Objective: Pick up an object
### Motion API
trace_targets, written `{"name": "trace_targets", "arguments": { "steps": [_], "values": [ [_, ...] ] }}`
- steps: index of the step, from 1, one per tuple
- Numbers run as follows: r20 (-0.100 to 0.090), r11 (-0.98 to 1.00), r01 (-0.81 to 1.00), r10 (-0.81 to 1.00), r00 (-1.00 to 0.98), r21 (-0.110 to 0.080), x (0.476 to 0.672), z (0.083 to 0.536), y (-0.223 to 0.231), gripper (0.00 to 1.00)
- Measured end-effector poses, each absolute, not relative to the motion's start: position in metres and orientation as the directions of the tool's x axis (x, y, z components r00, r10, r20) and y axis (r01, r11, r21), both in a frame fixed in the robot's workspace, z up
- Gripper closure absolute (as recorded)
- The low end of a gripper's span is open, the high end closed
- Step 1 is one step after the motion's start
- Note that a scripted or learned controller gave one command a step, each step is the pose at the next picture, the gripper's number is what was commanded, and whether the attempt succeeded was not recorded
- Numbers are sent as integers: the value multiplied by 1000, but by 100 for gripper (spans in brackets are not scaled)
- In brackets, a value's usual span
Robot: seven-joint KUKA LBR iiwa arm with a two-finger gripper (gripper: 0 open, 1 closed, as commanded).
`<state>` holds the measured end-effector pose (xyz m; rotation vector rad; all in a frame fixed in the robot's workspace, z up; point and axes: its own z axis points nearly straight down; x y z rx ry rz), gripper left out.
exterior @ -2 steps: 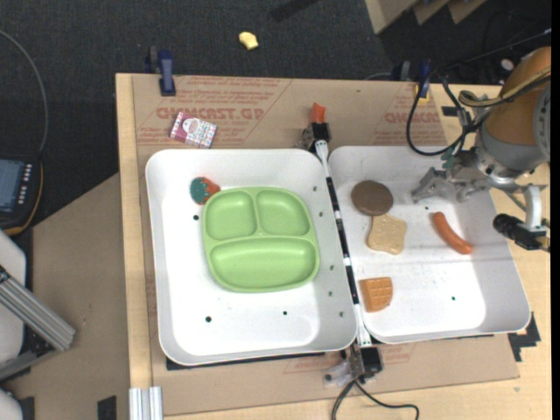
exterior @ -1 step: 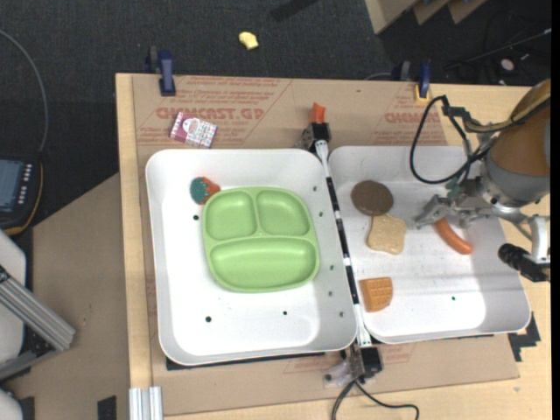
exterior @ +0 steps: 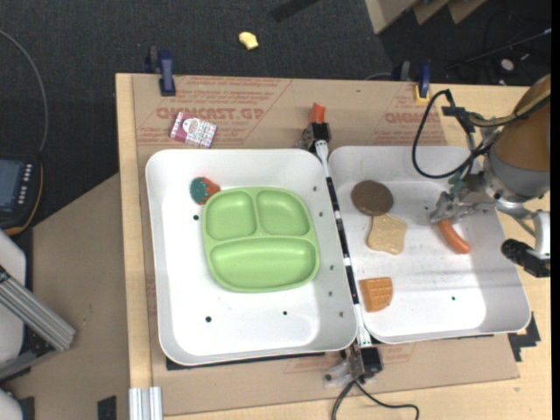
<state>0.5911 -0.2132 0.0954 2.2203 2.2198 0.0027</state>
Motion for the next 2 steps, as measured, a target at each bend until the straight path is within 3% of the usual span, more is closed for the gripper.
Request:
{"name": "trace_targets", "arguments": {
  "steps": [1,2],
  "values": [
    [3,9,1000,1000,-9,3,620,84,-129,100],
    [2,9,1000,1000,-9,13,603,192,-59,100]
  ]
}}
